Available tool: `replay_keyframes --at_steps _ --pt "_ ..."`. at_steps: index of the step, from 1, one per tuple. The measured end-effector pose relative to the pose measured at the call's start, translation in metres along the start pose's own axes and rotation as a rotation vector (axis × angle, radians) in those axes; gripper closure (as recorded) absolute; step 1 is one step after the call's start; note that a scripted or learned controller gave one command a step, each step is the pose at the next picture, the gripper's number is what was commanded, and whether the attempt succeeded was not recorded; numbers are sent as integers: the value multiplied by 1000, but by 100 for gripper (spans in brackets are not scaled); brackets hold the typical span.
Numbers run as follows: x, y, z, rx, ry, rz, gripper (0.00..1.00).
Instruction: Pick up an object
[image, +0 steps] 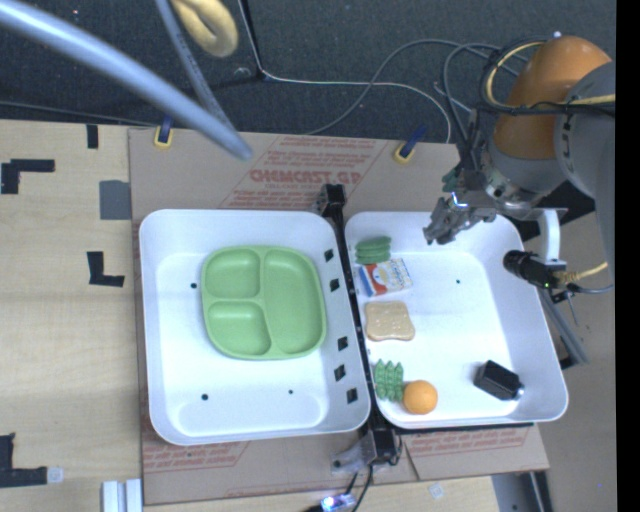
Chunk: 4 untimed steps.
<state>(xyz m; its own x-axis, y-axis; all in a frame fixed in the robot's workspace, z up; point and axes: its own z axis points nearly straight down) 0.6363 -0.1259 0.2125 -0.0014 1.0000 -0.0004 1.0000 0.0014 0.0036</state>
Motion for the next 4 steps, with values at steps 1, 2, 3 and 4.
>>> replay_keyframes --at_steps 1,2,3,4 --pt "0 1 -54 -2 -1 0 100" --pt "49 2 -55 4 2 -4 100" --pt "94 -5 -39 6 1 -3 100" --pt "142 -8 -23 7 1 -4 100"
